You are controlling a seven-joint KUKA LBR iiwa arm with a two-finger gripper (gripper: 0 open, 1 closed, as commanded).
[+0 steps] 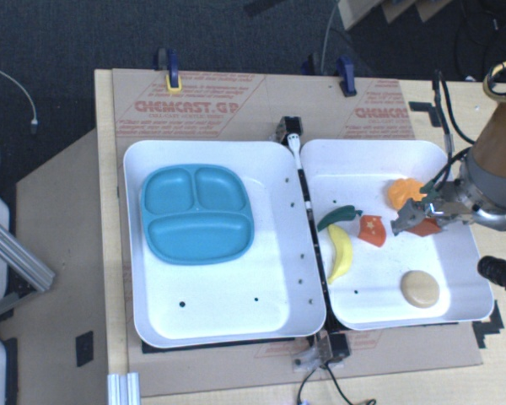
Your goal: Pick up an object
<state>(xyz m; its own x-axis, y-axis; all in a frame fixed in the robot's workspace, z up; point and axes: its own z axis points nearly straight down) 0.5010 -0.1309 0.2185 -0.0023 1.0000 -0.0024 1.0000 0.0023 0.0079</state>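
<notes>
The right bin [379,160] holds several small items: an orange piece [402,192], a red piece [372,230], a yellow banana [341,252], a green pepper-like piece [338,216] and a tan round piece [420,288]. My gripper [413,218] hangs low over the right side of this bin, just below the orange piece and right of the red piece. A second red piece [425,228] lies directly at the gripper's tip, partly hidden by it. I cannot tell if it is touched or held.
The left bin [223,310] holds a blue divided plate [198,213] in its upper left part. The arm [493,171] comes in over the right bin's right rim. A black divider with clips [304,201] runs between the bins.
</notes>
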